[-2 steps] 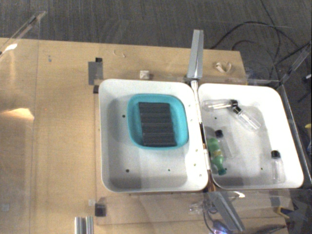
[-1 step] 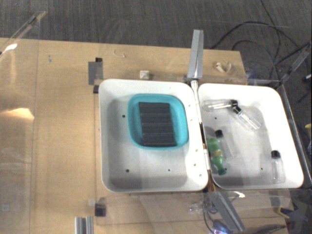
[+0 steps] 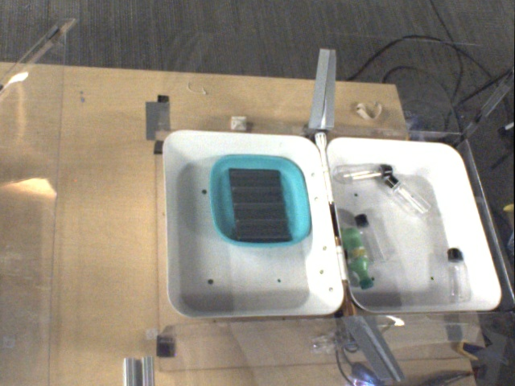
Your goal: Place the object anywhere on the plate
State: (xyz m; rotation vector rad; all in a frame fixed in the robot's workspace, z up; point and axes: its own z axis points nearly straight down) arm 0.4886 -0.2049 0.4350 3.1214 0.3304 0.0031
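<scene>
Clear vials (image 3: 400,190) scattered in right white bin (image 3: 475,215), teal plate (image 3: 299,207) in left bin (image 3: 181,215), wooden bench (image 3: 88,215), grey carpet (image 3: 201,14)

Teal plate (image 3: 260,200) with dark ribbed centre; white bins (image 3: 185,215); green object (image 3: 355,252).

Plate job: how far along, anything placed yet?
Nothing looks done. The teal plate in the left bin carries only a dark ribbed block. Nothing is in hand. The clear vials and the green item all lie in the right bin. Left to do: the whole job, grasping one, carrying it over, and setting it on the plate.
</scene>
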